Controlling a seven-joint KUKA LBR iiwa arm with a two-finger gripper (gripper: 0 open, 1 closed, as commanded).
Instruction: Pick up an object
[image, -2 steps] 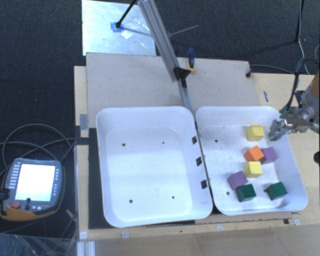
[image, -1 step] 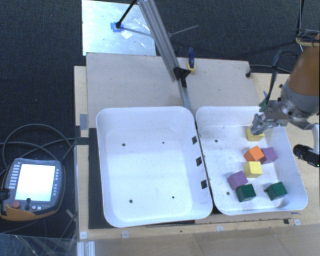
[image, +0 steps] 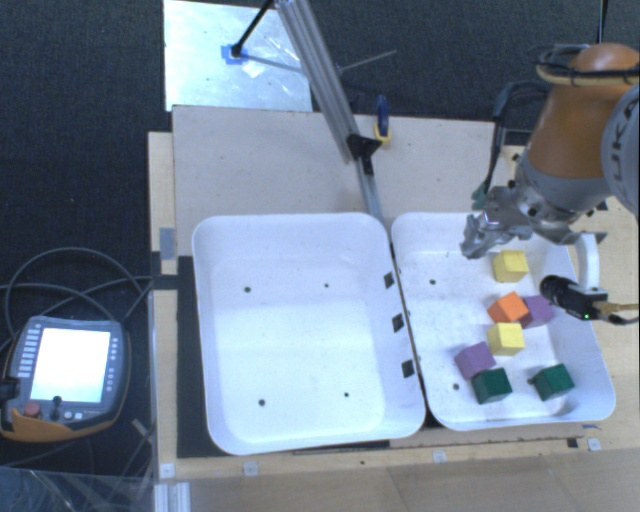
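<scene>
My gripper (image: 480, 240) hangs over the far part of the right bin (image: 440, 300), just left of a yellow block (image: 511, 265). Nothing shows between its fingers. Further toward the front lie an orange block (image: 508, 307), a purple block (image: 538, 311) and a second yellow block (image: 506, 338). Another purple block (image: 474, 358) and two dark green blocks (image: 491, 385) (image: 552, 381) sit near the bin's front edge.
The left bin (image: 300, 330) stands beside the right one. A slanted metal pole (image: 335, 90) with a clamp crosses the bench behind the bins. A teach pendant (image: 62, 375) with cables lies on the floor at the left.
</scene>
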